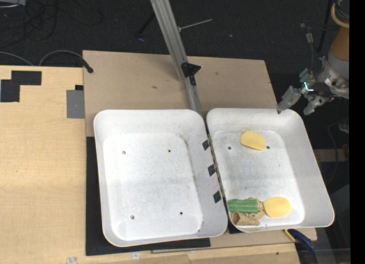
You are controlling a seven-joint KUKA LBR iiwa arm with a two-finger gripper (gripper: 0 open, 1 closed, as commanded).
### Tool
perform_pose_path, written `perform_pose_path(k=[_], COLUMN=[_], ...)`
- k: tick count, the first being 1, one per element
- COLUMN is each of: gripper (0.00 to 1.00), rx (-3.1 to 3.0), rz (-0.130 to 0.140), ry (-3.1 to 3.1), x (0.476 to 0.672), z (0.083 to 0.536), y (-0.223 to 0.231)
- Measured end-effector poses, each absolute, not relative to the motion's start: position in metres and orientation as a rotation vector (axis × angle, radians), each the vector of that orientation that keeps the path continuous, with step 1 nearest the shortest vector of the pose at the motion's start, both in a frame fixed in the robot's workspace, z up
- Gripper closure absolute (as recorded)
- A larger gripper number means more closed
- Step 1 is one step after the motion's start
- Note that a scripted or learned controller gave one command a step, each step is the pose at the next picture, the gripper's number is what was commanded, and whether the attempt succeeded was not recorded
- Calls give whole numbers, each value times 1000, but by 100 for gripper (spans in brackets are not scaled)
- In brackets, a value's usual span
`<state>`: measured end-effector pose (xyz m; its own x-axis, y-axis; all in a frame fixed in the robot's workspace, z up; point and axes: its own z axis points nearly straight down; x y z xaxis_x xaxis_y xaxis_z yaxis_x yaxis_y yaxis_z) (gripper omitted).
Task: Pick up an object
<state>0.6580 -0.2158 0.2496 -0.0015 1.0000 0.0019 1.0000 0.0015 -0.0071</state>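
Observation:
The right bin (pixel 308 160) holds several small objects. A pale yellow oval piece (pixel 253 141) lies near its far side. At the near edge a green ridged piece (pixel 243 205) rests against a tan lumpy piece (pixel 248 218), with a round yellow piece (pixel 277 206) just to their right. My gripper (pixel 297 104) hangs above the bin's far right corner, well away from all of these. Its two fingers are spread open and nothing is between them.
The left bin (pixel 108 160) sits beside the right one, joined by a divider with dark clips (pixel 210 169). A slanted aluminium rail (pixel 171 35) rises behind the bins. A wooden benchtop (pixel 40 160) lies to the left.

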Motion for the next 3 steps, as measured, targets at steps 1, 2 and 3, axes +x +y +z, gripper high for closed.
perform_pose_path(k=[1, 2, 3], gripper=[0, 0, 0], rx=[-2214, -2217, -2217], rz=[3, 6, 6], ry=[-2225, -2218, -2218], x=[659, 657, 651], z=[253, 207, 162], y=[-215, -220, -215])
